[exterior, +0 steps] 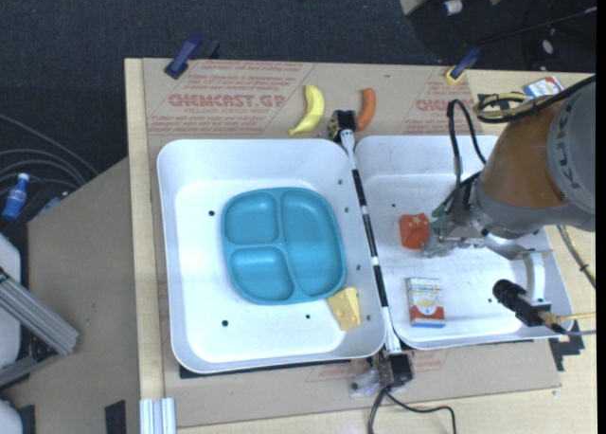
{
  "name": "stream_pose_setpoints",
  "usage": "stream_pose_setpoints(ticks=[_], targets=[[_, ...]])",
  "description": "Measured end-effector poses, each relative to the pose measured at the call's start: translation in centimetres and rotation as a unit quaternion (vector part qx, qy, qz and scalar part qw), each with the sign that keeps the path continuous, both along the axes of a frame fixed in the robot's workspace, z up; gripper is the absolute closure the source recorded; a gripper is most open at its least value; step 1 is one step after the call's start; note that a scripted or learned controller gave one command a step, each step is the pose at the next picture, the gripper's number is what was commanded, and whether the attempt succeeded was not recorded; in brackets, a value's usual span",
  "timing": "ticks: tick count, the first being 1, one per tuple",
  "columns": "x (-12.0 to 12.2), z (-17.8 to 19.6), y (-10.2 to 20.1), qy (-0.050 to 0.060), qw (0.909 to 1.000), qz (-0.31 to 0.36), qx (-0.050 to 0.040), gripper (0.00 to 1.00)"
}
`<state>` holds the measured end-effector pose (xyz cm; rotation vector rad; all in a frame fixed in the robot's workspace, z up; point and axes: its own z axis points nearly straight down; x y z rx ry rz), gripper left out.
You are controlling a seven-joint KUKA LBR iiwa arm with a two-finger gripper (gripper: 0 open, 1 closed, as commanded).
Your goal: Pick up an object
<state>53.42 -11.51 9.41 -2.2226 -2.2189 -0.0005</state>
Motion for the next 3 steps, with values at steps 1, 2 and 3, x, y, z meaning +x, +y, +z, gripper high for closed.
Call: stream_pose_setpoints(ticks=[1,2,3], targets=[[0.0,0.0,0.0,0.000,1.0000,0.000,0.0001,0.00],[9.7,-0.9,1.5,-0.001,1.0000,0.001,-0.0002,0.00],[3.3,-1.0,1.4,0.001,1.0000,0.000,-0.0001,0.00]])
